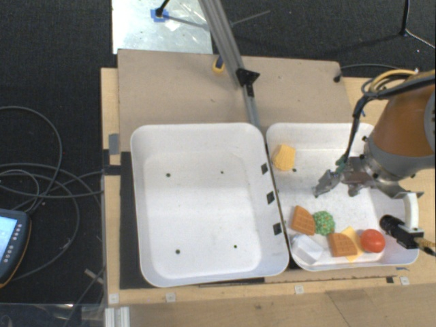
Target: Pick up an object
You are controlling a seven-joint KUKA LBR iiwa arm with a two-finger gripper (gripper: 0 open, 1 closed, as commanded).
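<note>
My gripper hangs over the right bin at frame right, jaws open on nothing, yellow block nearby.

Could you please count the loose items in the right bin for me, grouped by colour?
Yellow: 2, the block and the wedge
Orange: 2, the waffle pieces
Green: 1, the leafy piece
Red: 1, the tomato
White: 1, the wrapper
Total: 7

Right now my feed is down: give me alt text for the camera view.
The hand hovers over the right bin, above toy food clustered at its near edge: two orange waffles, green broccoli, a red tomato. A yellow block lies farther back.
</note>
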